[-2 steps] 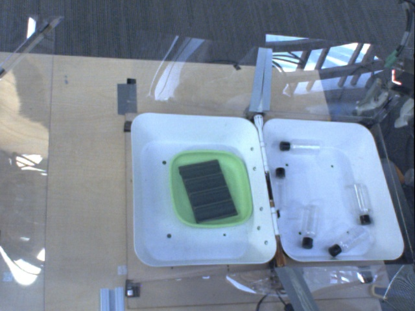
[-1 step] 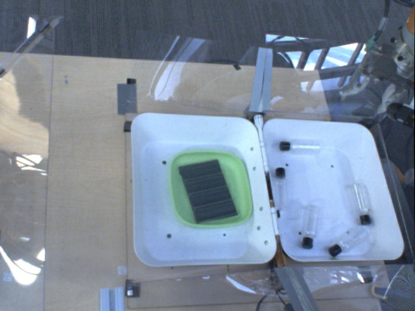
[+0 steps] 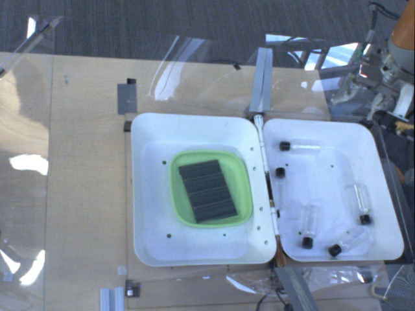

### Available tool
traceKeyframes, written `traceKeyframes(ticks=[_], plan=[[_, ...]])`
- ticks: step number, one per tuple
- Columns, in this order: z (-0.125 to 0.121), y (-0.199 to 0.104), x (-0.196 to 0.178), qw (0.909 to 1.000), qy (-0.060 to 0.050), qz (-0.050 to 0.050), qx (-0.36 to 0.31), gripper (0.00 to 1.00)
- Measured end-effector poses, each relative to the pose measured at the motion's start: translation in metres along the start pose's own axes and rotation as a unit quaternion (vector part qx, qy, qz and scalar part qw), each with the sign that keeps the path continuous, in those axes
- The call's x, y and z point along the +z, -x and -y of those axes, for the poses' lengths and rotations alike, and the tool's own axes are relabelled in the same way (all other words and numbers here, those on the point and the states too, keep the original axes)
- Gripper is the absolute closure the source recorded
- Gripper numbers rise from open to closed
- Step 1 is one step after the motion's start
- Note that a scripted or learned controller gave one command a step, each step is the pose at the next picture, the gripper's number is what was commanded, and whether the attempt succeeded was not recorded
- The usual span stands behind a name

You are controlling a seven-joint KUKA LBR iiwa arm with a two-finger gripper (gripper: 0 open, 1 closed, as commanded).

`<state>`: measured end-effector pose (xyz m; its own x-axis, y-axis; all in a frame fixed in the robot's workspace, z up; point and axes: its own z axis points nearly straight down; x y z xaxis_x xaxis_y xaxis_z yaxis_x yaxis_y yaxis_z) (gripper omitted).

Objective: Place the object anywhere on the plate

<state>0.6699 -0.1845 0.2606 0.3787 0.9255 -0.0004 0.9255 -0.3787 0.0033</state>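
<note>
A green square plate (image 3: 241,173) sits in the middle of the left white bin (image 3: 149,238). A dark grey ridged block (image 3: 207,191) lies flat on the plate, slightly turned, covering most of its centre. My gripper (image 3: 395,99) hangs at the far right of the view, above the back right corner of the right bin (image 3: 382,173), well away from the plate and block. The orange band (image 3: 405,36) of the arm is just above it.
Several clear vials with black caps lie scattered in the right bin, one near its back left (image 3: 299,147), one at the right (image 3: 359,198), two near the front (image 3: 310,220) (image 3: 349,241). A grey metal post (image 3: 262,83) stands behind the bins' seam.
</note>
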Motion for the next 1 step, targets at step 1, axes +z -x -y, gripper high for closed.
traceKeyframes(ticks=[1], plan=[[0.0249,0.0235,-0.0766,0.9997,0.004,-0.001,0.023,0.00]])
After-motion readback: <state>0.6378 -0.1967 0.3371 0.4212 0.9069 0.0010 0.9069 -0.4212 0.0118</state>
